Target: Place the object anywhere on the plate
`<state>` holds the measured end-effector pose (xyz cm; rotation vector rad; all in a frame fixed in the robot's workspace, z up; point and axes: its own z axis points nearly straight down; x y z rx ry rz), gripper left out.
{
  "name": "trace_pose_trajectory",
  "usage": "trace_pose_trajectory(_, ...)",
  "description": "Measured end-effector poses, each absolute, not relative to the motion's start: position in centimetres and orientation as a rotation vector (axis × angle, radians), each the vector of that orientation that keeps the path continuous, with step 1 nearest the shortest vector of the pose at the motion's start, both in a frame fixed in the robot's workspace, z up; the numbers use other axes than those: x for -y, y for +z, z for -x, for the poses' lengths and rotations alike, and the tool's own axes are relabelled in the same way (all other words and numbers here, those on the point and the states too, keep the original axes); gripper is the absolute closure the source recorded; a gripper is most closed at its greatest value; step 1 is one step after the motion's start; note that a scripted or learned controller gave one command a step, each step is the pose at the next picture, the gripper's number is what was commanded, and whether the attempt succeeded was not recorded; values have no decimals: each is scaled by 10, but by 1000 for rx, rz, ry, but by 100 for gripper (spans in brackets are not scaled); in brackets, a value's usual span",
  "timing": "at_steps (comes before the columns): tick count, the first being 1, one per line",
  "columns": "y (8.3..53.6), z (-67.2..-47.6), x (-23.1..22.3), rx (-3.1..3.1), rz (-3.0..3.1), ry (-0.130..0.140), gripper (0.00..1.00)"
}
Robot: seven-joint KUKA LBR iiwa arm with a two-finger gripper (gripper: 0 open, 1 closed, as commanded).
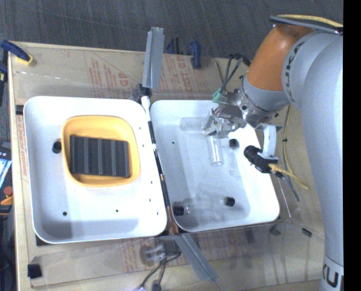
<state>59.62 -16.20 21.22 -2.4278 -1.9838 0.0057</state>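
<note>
From the overhead camera you see two white bins side by side: the left bin (41,214) and the right bin (262,208). In the left bin lies one plate (100,128), yellow-rimmed with a dark, ribbed centre.

The object (215,151) is a small clear tube or vial, hard to make out against the white floor. It lies in the upper middle of the right bin, just below the gripper (220,126). Near the bin's front edge you can find more clear pieces (208,204) with small dark caps; their outlines blur together, so you cannot count them surely. One more clear piece (189,124) sits left of the gripper.

The arm (301,71) reaches in from the right, with the gripper low over the right bin. You cannot tell whether it touches the object.
</note>
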Motion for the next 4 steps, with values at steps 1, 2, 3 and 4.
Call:
trace_pose_trajectory(1,221,-616,72,2290,2148,3,100)
trace_pose_trajectory(2,191,-616,2,2555,1820,6,100)
trace_pose_trajectory(3,191,-594,-13,2734,1537,6,100)
trace_pose_trajectory(4,191,-594,-13,2735,1537,6,0)
